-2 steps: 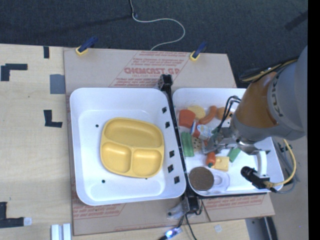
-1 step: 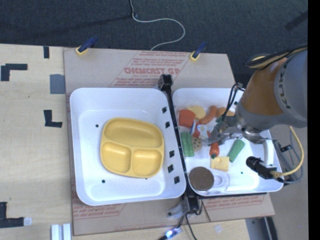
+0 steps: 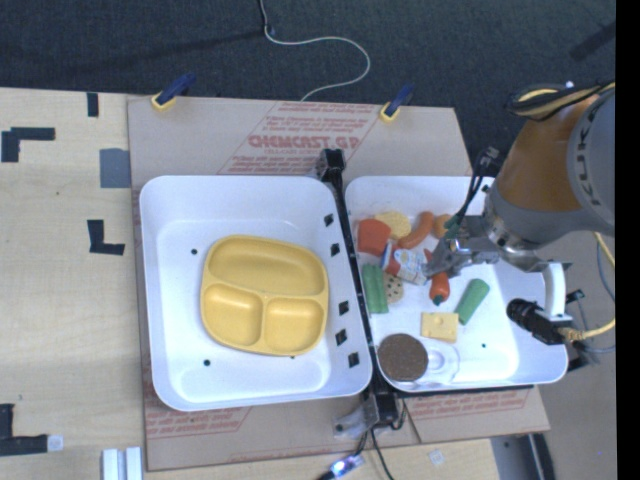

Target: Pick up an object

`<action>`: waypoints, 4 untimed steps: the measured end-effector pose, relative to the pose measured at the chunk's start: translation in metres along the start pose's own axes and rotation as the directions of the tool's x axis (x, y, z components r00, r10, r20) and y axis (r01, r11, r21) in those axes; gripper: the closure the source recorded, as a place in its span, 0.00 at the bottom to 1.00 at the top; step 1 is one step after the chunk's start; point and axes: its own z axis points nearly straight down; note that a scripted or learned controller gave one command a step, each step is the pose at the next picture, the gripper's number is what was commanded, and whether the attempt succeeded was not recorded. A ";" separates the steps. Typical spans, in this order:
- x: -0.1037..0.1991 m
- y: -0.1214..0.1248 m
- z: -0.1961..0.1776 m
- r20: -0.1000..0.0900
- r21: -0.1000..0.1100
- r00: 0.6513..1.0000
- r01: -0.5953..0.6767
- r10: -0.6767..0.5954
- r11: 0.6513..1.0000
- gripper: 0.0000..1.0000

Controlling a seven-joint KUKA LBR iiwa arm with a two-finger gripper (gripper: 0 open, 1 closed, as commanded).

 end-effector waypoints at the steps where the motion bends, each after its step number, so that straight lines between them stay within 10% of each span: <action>1: 0.001 0.000 -0.039 0.000 0.002 1.000 0.000 0.000 1.000 1.00; 4: 0.058 -0.054 -0.045 0.000 0.003 1.000 -0.001 0.001 1.000 1.00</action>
